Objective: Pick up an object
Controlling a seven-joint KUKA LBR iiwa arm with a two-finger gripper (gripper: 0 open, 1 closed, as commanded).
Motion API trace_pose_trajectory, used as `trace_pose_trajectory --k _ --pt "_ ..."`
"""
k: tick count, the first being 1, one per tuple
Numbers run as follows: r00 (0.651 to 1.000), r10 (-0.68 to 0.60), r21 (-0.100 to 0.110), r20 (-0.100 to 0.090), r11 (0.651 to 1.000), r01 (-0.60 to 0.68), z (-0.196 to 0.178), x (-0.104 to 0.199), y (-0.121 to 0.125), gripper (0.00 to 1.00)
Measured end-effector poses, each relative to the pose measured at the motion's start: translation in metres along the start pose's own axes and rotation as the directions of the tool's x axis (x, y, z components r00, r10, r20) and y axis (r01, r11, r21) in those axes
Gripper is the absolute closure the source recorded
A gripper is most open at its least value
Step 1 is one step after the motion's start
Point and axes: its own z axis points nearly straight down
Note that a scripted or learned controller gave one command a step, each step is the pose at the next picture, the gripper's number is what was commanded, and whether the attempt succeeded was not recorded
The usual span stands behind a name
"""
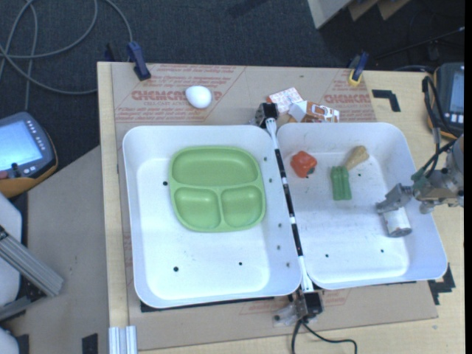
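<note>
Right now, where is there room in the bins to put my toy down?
Left bin: bare floor in front of the green tray, along the near rim. Right bin: bare near half, below the red thing and green block. It is crowded at the far end, by those and the tan piece, and at the right rim, where the gripper sits.

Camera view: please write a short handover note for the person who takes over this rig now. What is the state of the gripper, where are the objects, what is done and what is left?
Gripper: low over the right side of the right bin; I cannot tell whether it is open or shut, and no object is seen in it.
Objects in the right bin: red piece, green block, tan piece, all in the upper half, to the left of the gripper.
Left bin: green divided tray.
Done: nothing picked yet.
Left: grasp one object and lift it.
</note>
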Motion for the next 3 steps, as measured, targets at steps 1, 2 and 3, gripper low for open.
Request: trace_pose_trajectory --k 1,2,3 --pt "1.0 0.0 -0.001 0.0 1.0 0.0 0.129 0.028 -0.005 0.0" --pt "1.0 -0.002 -0.001 -0.001 1.0 0.002 0.129 0.069 0.097 0.0" --pt "1.0 -0.007 0.075 -0.007 0.997 0.008 0.134 0.08 0.168 0.0"
